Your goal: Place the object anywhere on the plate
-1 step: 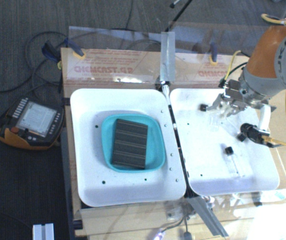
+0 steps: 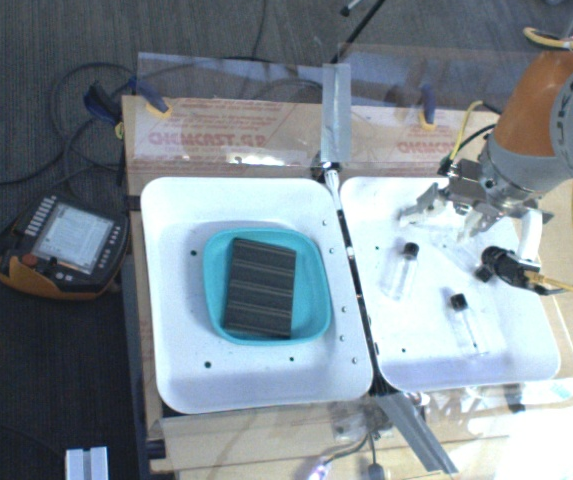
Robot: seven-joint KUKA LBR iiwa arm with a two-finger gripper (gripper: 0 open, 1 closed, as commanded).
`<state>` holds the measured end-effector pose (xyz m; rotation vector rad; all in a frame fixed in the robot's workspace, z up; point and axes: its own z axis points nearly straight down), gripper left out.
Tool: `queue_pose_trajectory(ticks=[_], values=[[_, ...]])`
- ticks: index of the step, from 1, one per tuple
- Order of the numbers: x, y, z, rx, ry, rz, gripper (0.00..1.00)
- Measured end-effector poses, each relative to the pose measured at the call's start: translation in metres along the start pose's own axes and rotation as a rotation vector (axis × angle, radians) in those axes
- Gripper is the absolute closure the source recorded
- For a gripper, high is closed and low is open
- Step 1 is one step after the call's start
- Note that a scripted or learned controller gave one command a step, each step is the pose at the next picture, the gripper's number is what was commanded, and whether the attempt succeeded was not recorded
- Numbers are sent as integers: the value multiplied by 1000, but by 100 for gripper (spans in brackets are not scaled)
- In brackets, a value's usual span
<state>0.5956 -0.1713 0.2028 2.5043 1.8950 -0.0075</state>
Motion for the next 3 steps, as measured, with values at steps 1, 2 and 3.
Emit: queue_pose_trajectory(ticks=[1, 2, 3], values=[[-15, -54, -128, -3, 1, 110, 0], [-36, -32, -213, -3, 1, 108, 0], [-55, -31, -231, -1, 1, 209, 0]])
